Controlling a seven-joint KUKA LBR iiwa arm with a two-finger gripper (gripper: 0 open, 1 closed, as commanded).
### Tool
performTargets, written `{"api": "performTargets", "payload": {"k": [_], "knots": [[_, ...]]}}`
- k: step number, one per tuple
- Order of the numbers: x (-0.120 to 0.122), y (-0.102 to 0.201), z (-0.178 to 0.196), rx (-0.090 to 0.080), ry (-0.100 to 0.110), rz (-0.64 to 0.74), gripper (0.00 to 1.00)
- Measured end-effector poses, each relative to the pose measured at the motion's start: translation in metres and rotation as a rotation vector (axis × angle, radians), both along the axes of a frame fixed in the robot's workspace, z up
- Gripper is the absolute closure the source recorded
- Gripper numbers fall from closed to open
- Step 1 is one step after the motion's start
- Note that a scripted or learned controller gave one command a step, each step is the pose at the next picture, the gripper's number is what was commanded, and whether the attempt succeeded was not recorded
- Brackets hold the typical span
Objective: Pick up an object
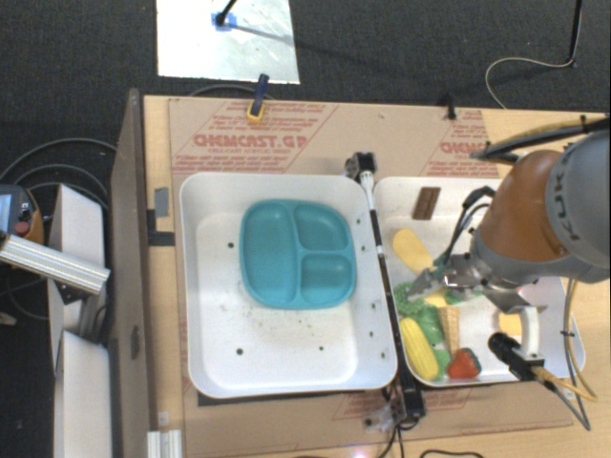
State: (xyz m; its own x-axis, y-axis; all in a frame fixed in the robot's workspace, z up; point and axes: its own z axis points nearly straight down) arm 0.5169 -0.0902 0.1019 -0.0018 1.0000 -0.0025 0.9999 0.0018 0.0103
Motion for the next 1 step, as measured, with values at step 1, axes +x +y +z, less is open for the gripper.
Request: {"api": "performTargets", "payload": {"k": [1], "knots": [[-0.0227,-0.0252,-0.0101,0.005,-0.013,-0.001,0.00]]}}
